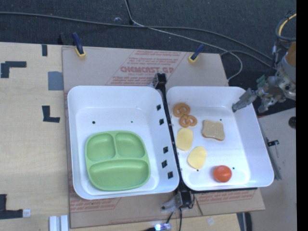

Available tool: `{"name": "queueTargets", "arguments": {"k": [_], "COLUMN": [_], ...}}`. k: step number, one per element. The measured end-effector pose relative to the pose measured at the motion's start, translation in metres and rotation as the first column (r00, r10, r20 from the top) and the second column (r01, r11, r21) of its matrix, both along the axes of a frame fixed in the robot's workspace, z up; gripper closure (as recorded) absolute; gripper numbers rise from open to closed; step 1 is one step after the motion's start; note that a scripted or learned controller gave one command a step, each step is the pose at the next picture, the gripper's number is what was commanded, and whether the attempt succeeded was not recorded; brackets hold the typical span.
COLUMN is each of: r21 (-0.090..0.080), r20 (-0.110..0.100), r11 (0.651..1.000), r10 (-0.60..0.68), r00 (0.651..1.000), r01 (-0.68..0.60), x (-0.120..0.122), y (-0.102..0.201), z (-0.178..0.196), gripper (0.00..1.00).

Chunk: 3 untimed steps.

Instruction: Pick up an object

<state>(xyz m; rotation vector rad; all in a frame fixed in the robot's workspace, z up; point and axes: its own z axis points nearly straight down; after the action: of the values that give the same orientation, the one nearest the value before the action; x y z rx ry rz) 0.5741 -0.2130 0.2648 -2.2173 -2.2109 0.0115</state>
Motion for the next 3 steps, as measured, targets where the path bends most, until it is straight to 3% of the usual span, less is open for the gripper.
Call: {"name": "queueTargets", "arguments": {"k": [1, 3], "r21": [-0.003, -0.002], "r20": [0.012, 0.007], "r11": [1.0, 1.0], "r10": [0.004, 0.004], "r00": [1.0, 1.0], "r01": [-0.004, -0.004], "x": [0.002, 0.0], "y": [0.001, -0.001], "z": [0.007, -0.082], "gripper": [0.0, 0.0]}}
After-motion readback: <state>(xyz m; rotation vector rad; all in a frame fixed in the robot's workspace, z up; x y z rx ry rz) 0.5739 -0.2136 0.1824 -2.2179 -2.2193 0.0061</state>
